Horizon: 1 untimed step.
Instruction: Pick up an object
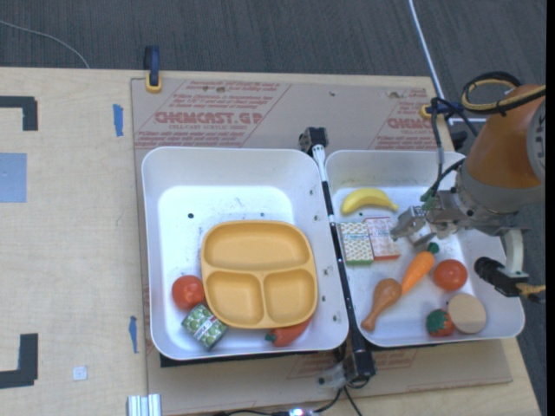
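Hovering at the frame's right, my gripper [414, 226] hangs over the right bin [512, 319], just above the carrot [417, 270]; I cannot tell its state.

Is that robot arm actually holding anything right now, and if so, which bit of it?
Nothing is seen held. The end effector hangs over the right bin, just above the carrot and beside the small boxes, with nothing seen between its fingers.
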{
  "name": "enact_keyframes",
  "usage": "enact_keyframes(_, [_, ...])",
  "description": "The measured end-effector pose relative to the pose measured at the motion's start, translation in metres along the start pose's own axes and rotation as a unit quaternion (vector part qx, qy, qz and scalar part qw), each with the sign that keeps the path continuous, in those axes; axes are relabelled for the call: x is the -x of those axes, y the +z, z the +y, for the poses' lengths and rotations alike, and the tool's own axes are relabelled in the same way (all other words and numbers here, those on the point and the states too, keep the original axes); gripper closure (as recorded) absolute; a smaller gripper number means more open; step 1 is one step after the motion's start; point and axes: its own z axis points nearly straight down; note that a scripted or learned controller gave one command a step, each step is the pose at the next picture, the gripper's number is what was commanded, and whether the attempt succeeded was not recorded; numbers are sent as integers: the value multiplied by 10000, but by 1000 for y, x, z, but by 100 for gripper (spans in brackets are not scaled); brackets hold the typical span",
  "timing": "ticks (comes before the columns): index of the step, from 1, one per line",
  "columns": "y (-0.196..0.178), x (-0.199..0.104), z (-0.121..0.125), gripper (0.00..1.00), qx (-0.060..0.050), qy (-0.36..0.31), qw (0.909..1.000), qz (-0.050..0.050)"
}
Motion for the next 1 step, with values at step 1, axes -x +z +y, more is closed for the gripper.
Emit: enact_keyframes(1, [31,-44,-46,0,16,-1,10000,-7])
